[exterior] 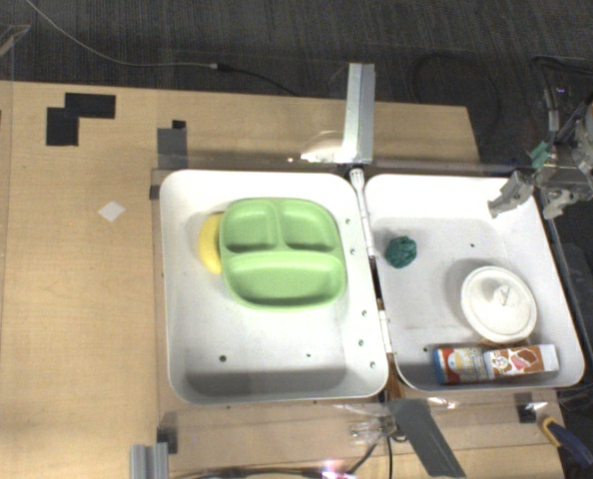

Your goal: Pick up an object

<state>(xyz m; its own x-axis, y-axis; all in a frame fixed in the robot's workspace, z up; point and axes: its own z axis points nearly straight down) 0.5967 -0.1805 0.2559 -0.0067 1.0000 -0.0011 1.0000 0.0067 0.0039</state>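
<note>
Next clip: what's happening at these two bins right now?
The arm's pincer sits at the far right corner of the right bin, with nothing visibly between its fingers. In that bin lie a small teal object, a white round lid-like dish and a boxed tube along the near wall. The left bin holds a green divided plate partly covering a yellow item. Nothing is picked up yet.

The arm enters from the right, its gripper (pixel 516 194) hanging low, holding nothing visible
</note>
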